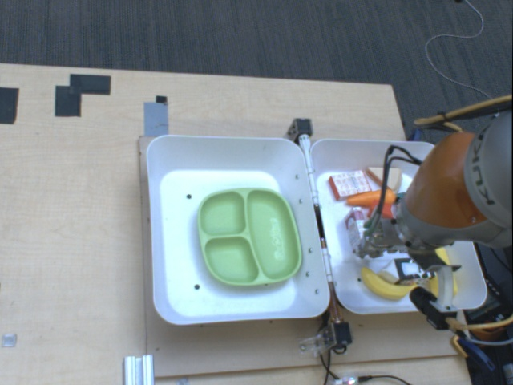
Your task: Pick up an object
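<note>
In the right bin point(341, 291) lie a red and white packet point(349, 184), an orange carrot point(370, 199) and a yellow banana point(383, 285). My gripper point(369, 243) reaches down into the middle of this bin, just above the banana and below the carrot. A small dark red thing point(353, 223) lies by its left side. The orange wrist band point(441, 187) hides the bin's right part. No object is seen lifted.
The left bin point(164, 215) holds a light green divided plate point(248, 237) with three compartments. A metal rail point(314, 207) runs between the two bins. The wooden bench point(72, 239) stretches to the left, with dark markers at its far edge.
</note>
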`<state>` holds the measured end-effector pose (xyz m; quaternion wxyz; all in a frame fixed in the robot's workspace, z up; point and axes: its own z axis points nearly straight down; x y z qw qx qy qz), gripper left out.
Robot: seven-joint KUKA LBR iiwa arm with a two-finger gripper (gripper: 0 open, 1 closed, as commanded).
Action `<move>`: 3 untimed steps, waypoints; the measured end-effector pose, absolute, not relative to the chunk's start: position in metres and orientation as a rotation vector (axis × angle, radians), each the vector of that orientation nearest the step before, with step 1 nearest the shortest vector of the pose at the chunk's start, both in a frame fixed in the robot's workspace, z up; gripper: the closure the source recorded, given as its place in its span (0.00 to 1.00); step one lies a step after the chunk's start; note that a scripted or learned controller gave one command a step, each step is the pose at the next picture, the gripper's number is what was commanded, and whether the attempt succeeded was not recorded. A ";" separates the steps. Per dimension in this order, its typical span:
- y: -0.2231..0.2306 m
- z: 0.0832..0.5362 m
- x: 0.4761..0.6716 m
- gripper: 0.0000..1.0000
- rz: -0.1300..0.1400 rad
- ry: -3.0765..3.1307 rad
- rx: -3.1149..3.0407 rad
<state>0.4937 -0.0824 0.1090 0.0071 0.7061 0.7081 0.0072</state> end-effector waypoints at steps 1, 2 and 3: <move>-0.082 0.109 0.494 0.00 0.022 2.215 2.208; -0.084 0.087 0.489 0.00 0.008 2.219 2.217; -0.083 0.098 0.491 1.00 0.014 2.216 2.214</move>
